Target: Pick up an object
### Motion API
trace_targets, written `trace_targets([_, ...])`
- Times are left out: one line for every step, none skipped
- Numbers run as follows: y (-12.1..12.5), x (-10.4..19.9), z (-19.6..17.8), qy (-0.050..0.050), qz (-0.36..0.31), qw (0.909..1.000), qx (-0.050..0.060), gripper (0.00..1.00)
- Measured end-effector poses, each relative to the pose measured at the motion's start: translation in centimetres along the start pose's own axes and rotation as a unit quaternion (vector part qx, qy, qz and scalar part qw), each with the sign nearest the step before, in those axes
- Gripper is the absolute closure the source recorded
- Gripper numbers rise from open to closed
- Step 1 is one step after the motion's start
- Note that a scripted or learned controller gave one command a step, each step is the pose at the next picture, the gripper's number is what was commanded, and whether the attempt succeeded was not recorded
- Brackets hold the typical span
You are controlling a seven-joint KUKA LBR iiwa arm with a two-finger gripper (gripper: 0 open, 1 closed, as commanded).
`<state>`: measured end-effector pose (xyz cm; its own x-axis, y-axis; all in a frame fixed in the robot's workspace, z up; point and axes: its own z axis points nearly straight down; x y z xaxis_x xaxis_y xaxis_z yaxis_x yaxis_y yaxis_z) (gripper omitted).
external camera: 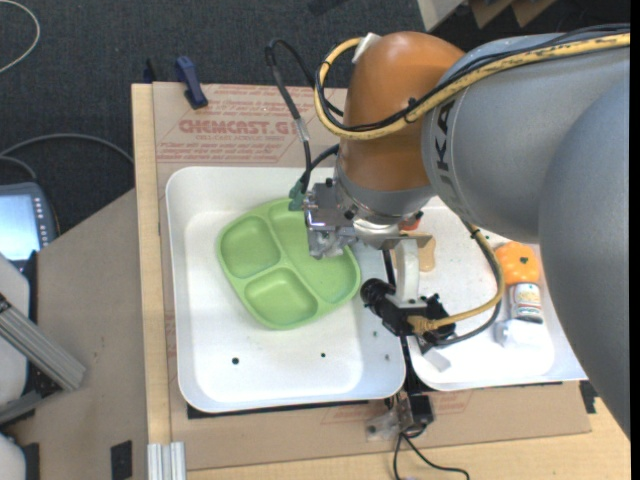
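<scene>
Grey robot arm [540, 168] fills the right of the scene, nearest the viewer, with an orange band [395, 83] above its wrist and part of a white letter K showing on its side. Yellow and black cables [345, 78] loop around the band. The wrist hangs over the inner edge of the left white bin [200, 368]. The hand [330, 230] sits low at the right rim of a green divided plate [285, 268]; whether its fingers are open or closed cannot be told from here, nor whether they grip the plate.

The plate lies flat in the left bin, toward its right side. It has several compartments, and its long axis runs diagonally, from upper left to lower right.

In the right white bin [480, 363] lies a small bottle with an orange cap [520, 288]; its label is too small to read. A tan object [426, 251] lies just beside the wrist.

Behind the bins, a brown board [235, 123] on the desk carries red print reading "CHEMCAST". A blue clamp [190, 80] grips its far edge.
</scene>
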<state>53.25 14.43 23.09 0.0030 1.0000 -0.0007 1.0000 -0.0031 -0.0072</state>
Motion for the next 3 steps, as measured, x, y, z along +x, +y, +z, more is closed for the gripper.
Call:
trace_targets([-5.6, -2.7, -5.3, 0.0, 0.0, 1.0, -0.001, 1.0])
trace_targets([-5.3, -9.1, -22.1, 0.001, 0.001, 0.9999, -0.012, 1.0])
trace_targets([-5.0, -1.7, -15.9, 0.0, -0.003, 1.0, -0.001, 1.0])
